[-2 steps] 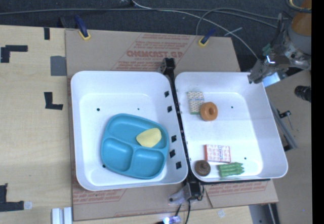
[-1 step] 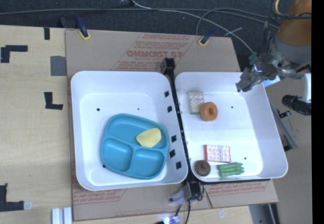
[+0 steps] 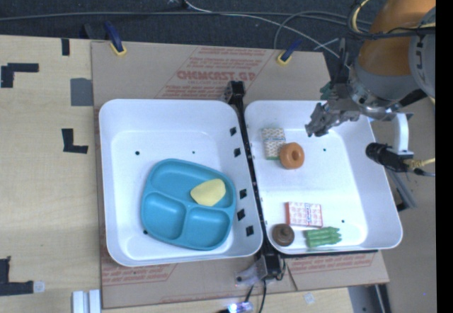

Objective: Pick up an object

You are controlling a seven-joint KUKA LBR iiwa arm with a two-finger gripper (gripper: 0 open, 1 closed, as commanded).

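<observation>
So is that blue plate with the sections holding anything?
Yes. The blue sectioned plastic plate in the left white bin has one yellow lemon-shaped object lying at its upper right part.

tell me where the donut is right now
The donut lies in the right bin, in its upper left part, just right of a small patterned packet and below-left of the gripper.

Grey arm (image 3: pixel 417 57) with a rounded orange band (thin cables looping beside it) and a dark gripper (image 3: pixel 320 122)
</observation>
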